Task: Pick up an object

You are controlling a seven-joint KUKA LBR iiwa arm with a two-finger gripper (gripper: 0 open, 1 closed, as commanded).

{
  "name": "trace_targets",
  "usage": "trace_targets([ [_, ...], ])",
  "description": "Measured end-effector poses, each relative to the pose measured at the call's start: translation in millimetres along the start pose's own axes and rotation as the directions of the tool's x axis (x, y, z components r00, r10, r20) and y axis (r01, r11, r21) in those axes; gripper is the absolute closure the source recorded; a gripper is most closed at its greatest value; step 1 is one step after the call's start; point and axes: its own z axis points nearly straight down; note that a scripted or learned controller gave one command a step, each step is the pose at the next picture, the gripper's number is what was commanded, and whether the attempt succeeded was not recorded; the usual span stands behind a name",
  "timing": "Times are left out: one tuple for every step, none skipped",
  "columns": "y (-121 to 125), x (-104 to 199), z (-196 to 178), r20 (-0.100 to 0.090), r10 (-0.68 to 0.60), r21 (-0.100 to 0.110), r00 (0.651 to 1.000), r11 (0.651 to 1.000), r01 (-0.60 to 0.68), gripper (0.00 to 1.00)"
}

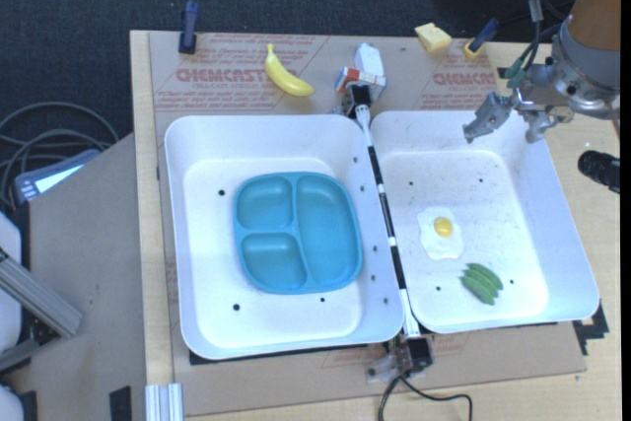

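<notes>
A toy fried egg (440,234) lies in the right bin (552,212), a little right of its centre line. A green pea pod (482,282) rests just below and to the right of the egg. My gripper (510,122) hangs over the far edge of the right bin, well above and behind both toys. Its two grey fingers (483,120) are spread apart with nothing between them. The left bin (197,212) holds a blue divided plate (297,232).
On the bench behind the bins lie a toy banana (285,76), a small white and red carton (363,72), a yellow cheese wedge (432,36) and blue clips (187,26). Cables hang by the arm at the upper right.
</notes>
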Motion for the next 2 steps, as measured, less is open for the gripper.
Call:
trace_targets([
  [-36, 24, 138, -0.001, 0.001, 0.004, 1.0, 1.0, -0.001, 0.0],
  [-57, 28, 194, -0.001, 0.001, 0.003, 1.0, 1.0, -0.001, 0.0],
])
